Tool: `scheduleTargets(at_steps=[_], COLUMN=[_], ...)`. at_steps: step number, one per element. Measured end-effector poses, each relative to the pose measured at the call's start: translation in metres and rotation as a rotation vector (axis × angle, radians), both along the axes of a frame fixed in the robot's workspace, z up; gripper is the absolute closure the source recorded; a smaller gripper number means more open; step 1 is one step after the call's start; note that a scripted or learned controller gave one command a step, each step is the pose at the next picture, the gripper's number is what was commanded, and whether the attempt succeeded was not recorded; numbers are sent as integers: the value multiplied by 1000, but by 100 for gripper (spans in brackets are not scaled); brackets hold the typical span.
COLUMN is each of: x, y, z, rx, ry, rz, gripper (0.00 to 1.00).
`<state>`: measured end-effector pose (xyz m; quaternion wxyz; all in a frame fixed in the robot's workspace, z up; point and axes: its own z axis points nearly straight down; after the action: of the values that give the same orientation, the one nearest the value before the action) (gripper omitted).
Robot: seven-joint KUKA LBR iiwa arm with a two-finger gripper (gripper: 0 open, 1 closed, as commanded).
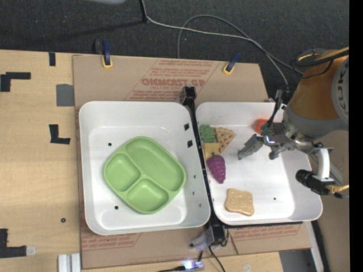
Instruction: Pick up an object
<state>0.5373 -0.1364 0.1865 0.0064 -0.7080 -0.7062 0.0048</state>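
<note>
The right bin (283, 194) holds several toy foods. A purple grape bunch (216, 168) lies near its left wall, and a slice of toast (240, 202) sits toward the front. At the back left are a green piece (207, 133), a triangular pizza-like slice (225, 136) and a yellow piece (211, 149). An orange-red object (260, 126) is partly hidden behind the wrist. My gripper (262, 151) hovers over the bin's middle, right of the grapes, open with nothing between its spread fingers.
The left bin (91, 123) carries a green divided plate (144, 174). A black divider clip (188, 95) joins the bins at the back. Cables run across the dark floor behind the bench. The arm's grey body (317, 112) overhangs the right bin's back right corner.
</note>
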Motion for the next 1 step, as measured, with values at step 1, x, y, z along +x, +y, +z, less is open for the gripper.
scheduleTargets(at_steps=[1], x=[3], y=[0], z=[7], rx=[-2], ry=[-13], rz=[4], gripper=[0])
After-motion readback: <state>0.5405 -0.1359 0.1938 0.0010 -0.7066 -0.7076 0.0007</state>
